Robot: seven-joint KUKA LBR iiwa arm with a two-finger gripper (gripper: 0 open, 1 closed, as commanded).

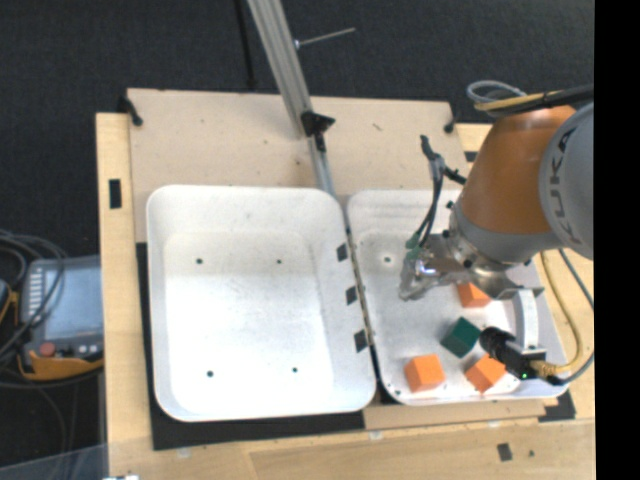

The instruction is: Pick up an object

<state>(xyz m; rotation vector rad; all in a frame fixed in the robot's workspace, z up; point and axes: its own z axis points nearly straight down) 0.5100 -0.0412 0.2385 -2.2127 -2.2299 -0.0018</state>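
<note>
1. We see the arm reaching in from the right, its orange band above the wrist sitting over the right bin
2. The gripper hangs low over the middle of the right bin, just right of the seam where the two bins meet
3. The gripper's state we cannot tell; the tips are small and blurred against the white floor, and we see no object between them
4. Four blocks lie in the right bin. An orange block sits near the front wall, left of the others
5. A second orange block lies to its right, also near the front wall, close beside the arm's black cable fitting
6. A dark green block rests between and slightly behind those two, apart from both
7. A third orange block shows partly under the wrist housing, just right of the gripper; whether it touches the arm we cannot tell
8. The left bin lies well apart from all the blocks
9. A slanted metal rail runs from the top of the view down toward the seam between the bins
10. Off the bench at far left sits a handheld control pendant with its cables
</note>
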